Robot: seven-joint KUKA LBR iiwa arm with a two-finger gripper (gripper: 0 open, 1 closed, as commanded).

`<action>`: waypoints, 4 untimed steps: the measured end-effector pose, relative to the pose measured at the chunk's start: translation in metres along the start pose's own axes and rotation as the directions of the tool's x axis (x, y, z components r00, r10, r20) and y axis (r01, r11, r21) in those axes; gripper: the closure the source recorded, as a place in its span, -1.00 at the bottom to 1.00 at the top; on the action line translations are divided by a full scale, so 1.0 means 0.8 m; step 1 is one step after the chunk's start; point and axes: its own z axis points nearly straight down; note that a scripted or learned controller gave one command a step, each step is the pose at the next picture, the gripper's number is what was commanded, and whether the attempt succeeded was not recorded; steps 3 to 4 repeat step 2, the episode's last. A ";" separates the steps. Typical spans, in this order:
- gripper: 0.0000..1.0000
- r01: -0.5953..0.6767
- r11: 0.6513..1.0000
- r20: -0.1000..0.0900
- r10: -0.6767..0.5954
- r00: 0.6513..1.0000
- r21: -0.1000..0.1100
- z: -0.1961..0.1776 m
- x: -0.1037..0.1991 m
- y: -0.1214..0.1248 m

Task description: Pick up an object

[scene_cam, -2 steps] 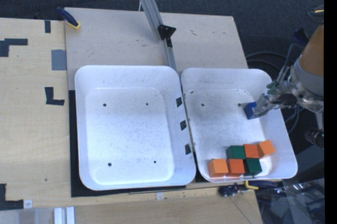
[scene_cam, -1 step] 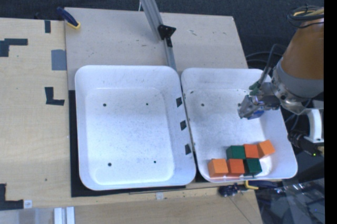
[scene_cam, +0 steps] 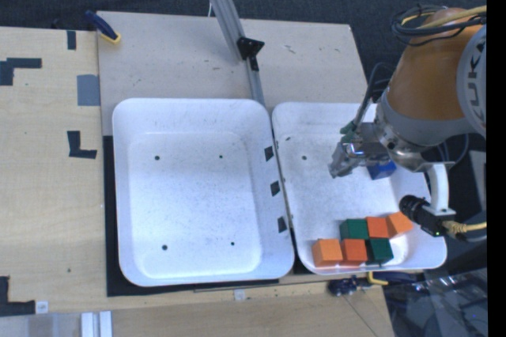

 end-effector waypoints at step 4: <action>1.00 0.000 1.000 0.001 0.000 1.000 0.001 0.019 0.130 0.003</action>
